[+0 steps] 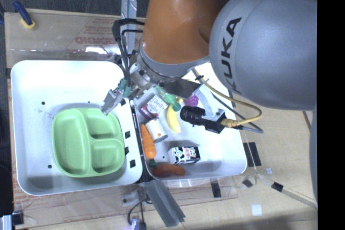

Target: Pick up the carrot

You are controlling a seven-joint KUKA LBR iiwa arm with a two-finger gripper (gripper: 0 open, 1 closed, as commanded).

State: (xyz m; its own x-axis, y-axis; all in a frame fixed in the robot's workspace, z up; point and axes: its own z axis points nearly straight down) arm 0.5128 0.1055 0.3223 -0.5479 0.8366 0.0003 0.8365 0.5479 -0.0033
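Grey-and-orange KUKA arm (226, 40) looms closest, reaching in from the right over both shallow white plastic bins. Its two-finger gripper (111, 99) hangs over the left bin (32, 94), at the top rim of a green sectioned plastic tray (88, 141); nothing sits between the tips, though whether they're spread or closed I cannot tell (too small). Orange toy carrot (147, 141) lies in the right bin (237, 159) along its left wall, just beside a yellow toy banana (173, 118), above a reddish sausage-shaped toy (168, 171).
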